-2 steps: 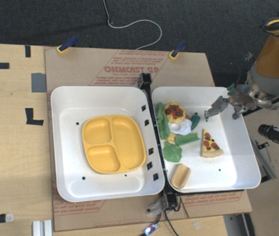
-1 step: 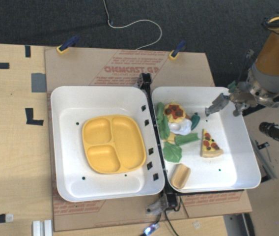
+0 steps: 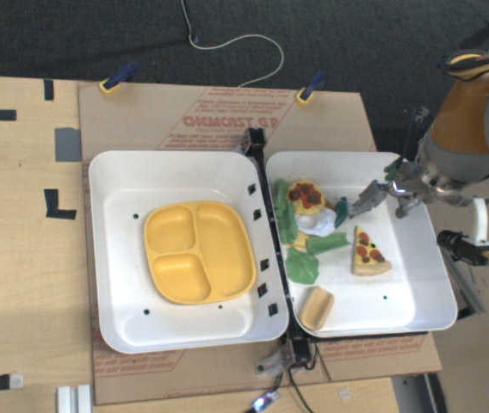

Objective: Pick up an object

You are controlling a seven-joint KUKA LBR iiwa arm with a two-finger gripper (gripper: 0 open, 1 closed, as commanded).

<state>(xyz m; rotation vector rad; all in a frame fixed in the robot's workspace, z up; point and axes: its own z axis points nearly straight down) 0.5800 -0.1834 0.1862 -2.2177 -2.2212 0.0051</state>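
Nearest to you lies the bread roll (image 3: 315, 307) in the right bin (image 3: 417, 308). The gripper (image 3: 367, 200) hovers open above that bin, holding nothing, just beside the pizza slice (image 3: 368, 253). You are approaching; next, lower and close.

Dark carpet floor (image 3: 72, 24), wooden bench (image 3: 21, 256), cardboard sheet (image 3: 219, 119), white cable (image 3: 227, 41)

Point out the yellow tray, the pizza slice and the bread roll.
yellow tray (image 3: 200, 252), camera view, its middle divider.
pizza slice (image 3: 368, 254), camera view, its topping.
bread roll (image 3: 315, 307), camera view, its middle.
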